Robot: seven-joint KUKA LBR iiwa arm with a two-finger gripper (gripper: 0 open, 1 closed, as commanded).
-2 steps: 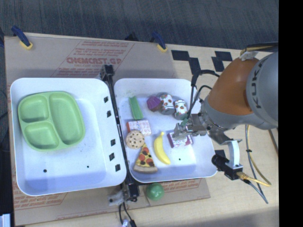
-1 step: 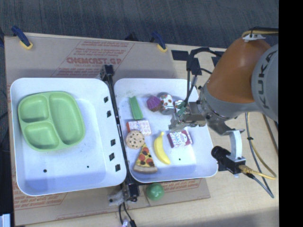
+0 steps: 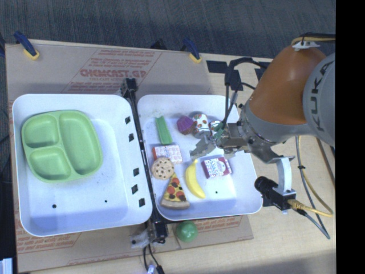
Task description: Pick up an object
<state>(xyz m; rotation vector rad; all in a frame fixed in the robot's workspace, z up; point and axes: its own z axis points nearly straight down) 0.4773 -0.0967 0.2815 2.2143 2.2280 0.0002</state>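
Jaws (image 3: pixel 204 145) hover over glossy banana (image 3: pixel 194 181) and triangular pizza slice (image 3: pixel 174 193).

Green tray (image 3: pixel 60 144); yellow banana (image 3: pixel 195 181); purple grapes (image 3: pixel 185 124).

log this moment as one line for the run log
arm: over right bin | gripper: low, beside purple toy | held: nothing seen | left bin: green tray | green ball: on bench
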